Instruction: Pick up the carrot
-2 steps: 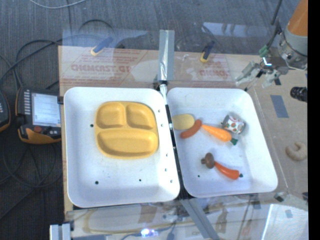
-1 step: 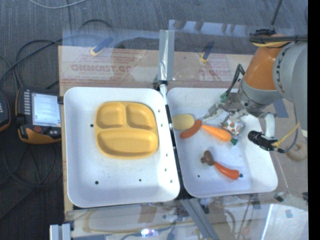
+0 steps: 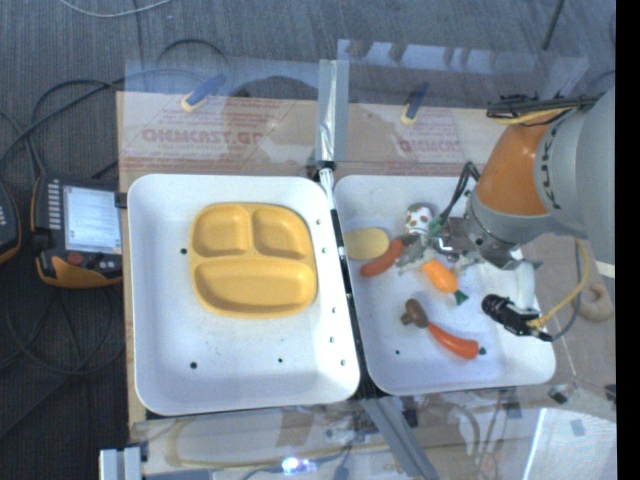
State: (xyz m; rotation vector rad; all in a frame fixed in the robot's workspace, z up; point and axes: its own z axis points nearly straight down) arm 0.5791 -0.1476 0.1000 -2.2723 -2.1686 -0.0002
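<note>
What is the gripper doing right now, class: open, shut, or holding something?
Gripper: cannot be told; it sits in the right white bin, just above the small orange carrot with a green tip.

Arm [image 3: 585,168]: pale grey rounded casing, bulky. Broad orange band [image 3: 515,173] above the wrist, glossy, with a grey collar below it. End effector [image 3: 440,240]: small metal-grey parts, detail blurred. Thin yellowish cable [image 3: 570,293] loops beside the wrist to a black connector [image 3: 505,313].

Tray [image 3: 253,258] in left bin [image 3: 160,368]; carrot [image 3: 440,275] in right bin [image 3: 520,368].
</note>
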